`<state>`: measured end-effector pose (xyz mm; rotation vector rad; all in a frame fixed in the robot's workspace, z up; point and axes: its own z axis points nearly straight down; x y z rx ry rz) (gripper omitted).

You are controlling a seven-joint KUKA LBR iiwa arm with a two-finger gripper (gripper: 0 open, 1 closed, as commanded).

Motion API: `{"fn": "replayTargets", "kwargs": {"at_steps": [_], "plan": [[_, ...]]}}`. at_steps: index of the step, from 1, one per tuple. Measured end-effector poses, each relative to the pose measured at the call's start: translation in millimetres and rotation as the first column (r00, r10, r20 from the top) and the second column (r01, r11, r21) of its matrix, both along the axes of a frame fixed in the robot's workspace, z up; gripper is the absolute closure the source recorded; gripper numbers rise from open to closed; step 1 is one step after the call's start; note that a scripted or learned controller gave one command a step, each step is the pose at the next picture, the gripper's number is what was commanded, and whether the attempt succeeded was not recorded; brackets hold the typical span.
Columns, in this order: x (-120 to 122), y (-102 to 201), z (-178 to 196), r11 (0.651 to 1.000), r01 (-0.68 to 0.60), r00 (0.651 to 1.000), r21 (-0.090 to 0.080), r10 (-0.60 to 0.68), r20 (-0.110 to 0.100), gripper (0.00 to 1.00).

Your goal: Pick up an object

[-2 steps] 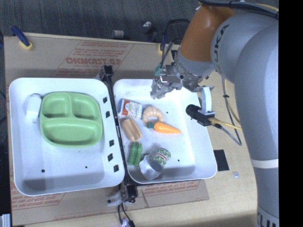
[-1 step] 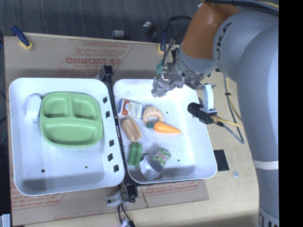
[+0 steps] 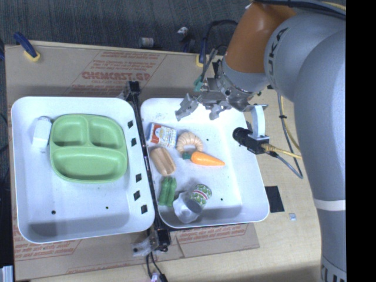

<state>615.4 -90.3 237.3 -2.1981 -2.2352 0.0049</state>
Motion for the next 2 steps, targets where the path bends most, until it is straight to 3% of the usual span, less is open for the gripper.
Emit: {"fn": "replayTargets", "kwargs": {"at_steps": [1,2], "plan": [[0.6,0.5,10.3,1.000,-0.003,1.000,0.001,0.003,0.001,1.00],[0.5,0.5,10.2,1.000,-0.003,1.000,0.001,0.003,0.001,0.00]]}}
